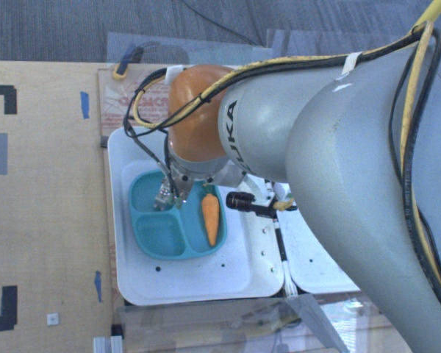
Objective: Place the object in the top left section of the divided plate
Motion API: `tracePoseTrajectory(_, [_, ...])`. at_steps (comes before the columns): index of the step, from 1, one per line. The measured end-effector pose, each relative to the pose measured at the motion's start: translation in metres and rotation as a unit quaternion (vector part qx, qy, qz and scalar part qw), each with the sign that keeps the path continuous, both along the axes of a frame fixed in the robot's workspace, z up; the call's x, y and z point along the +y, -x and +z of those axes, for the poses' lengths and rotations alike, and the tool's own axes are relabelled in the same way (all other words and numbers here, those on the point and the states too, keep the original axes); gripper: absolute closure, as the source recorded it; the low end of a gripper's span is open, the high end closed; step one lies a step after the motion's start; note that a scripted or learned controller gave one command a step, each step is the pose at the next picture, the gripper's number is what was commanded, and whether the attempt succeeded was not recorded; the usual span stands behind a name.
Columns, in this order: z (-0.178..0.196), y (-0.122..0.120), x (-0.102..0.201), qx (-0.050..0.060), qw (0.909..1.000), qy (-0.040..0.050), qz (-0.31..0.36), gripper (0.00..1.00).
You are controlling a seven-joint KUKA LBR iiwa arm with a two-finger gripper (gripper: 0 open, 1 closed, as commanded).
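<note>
While the gripper (167, 195) hangs low over the upper left section of the teal plate (154, 237), I cannot tell how its jaws stand. Apart from it, the carrot (211, 219) lies lengthwise in the plate's right section.

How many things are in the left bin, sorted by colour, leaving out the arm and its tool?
Teal: 1, the divided plate
Orange: 1, the carrot, lying in the plate's right section
Total: 2, both in the left bin
</note>
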State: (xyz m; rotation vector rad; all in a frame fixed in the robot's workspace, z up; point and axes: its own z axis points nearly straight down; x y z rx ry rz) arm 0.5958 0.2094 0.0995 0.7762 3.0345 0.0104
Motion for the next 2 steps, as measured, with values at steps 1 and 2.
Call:
tracePoseTrajectory(1, [0.084, 0.067, -0.048, 0.005, 0.9996, 0.0019, 0.026, 1.0])
tracePoseTrajectory(2, [0.017, 0.117, -0.029, 0.005, 0.9997, 0.0014, -0.024, 1.0])
